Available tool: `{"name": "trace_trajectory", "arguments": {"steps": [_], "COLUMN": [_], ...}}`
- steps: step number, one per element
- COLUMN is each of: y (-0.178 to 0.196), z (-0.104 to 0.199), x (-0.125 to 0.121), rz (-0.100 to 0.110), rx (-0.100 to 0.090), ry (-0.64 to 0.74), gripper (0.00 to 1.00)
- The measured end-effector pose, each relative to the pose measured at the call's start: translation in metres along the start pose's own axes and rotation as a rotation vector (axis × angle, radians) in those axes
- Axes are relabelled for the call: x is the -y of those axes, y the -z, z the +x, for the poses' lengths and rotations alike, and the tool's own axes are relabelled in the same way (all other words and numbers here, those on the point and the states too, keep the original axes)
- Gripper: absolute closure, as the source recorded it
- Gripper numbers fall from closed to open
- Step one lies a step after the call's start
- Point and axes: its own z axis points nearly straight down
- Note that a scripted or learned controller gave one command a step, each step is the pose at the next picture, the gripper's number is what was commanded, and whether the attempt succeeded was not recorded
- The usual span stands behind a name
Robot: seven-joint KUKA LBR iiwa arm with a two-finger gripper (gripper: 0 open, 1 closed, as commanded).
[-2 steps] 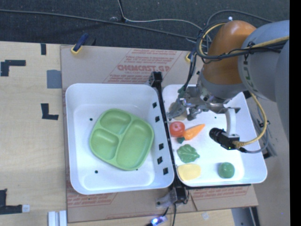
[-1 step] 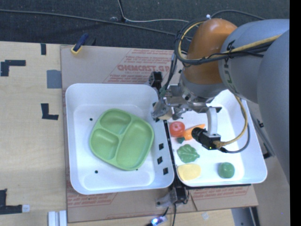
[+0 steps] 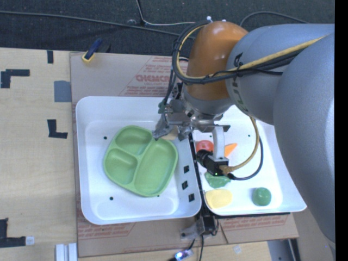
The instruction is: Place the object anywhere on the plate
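A light green divided plate [image 3: 142, 161] lies in the left white bin [image 3: 92, 145]. My gripper [image 3: 162, 129] hangs at the plate's upper right rim, close to the wall between the two bins, under the orange band of the arm [image 3: 215, 53]. A small pale patch shows just right of the gripper tip; I cannot tell what it is or whether it is held. The wrist hides most of the gripper.
The right bin [image 3: 283, 200] holds a red piece [image 3: 205, 145], an orange wedge [image 3: 231, 148], a green lump [image 3: 217, 181], a yellow piece [image 3: 218, 199] and a green ball [image 3: 261, 196]. The arm's big grey body covers that bin's far right.
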Motion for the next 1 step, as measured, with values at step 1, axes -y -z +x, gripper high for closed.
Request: {"name": "trace_trajectory", "arguments": {"steps": [1], "y": [0.0], "z": [-0.004], "x": [-0.0004], "rz": [0.0], "rx": [0.002], "ry": [-0.005], "gripper": [0.0]}}
